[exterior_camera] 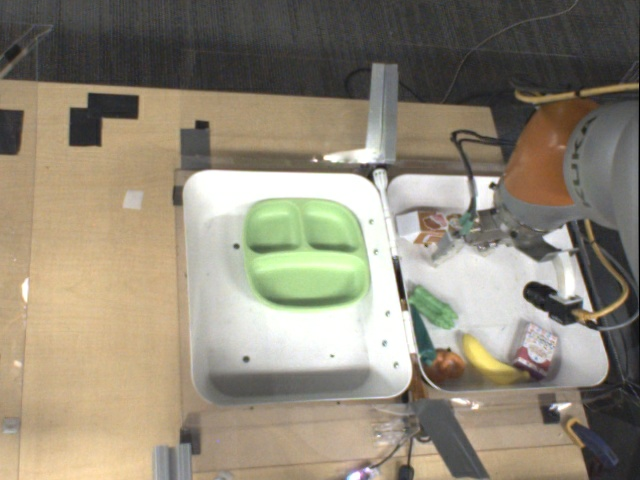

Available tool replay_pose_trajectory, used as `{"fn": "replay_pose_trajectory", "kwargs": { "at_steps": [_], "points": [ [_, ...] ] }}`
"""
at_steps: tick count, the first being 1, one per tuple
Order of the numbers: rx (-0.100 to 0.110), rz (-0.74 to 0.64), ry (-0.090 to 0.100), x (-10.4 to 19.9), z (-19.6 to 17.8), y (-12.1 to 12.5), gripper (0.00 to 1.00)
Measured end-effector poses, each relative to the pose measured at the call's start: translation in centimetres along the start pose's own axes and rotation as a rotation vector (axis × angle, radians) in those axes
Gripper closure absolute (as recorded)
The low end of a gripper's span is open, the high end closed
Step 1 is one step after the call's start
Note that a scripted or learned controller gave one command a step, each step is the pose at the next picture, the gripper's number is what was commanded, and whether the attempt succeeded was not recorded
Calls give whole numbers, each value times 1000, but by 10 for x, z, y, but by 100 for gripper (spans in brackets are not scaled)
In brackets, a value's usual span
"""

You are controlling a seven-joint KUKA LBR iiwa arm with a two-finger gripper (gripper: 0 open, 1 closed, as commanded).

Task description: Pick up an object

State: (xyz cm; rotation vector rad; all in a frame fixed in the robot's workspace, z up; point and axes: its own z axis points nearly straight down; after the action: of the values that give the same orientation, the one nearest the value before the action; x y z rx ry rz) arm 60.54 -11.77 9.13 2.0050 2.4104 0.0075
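End effector (478,230) sits low in the right bin (590,368), upper centre-right of frame, just beside a small white-and-brown packet (430,230) near the bin's upper left corner. Cannot tell its state from this angle; wrist hardware blocks it, and nothing is visibly held

Candidate objects, all in the right bin: the packet, a green toy (432,308) by the divider, a banana (488,360) and a reddish apple-like fruit (447,366) along the lower edge, a small purple box (536,347) lower right. Left bin (200,298) carries a green divided plate (304,250)

Risks as judged from here:
- packet lies flat and thin against the bin floor, so a closing pinch likely skates over it or shoves it toward the wall instead of catching it
- packet close to the corner wall, little room for a side approach; collision with the bin rim plausible
- dangling black cable (555,303) near the wrist could snag on the rim during lift
- a marginal grip on a slick wrapper probably slips out on ascent
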Motion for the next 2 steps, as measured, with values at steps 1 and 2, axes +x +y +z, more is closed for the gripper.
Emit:
{"fn": "replay_pose_trajectory", "kwargs": {
  "at_steps": [1,2],
  "points": [
    [24,-8,-2,7,2,46,0],
    [0,-245,-1,-31,-74,61,0]
  ]
}}
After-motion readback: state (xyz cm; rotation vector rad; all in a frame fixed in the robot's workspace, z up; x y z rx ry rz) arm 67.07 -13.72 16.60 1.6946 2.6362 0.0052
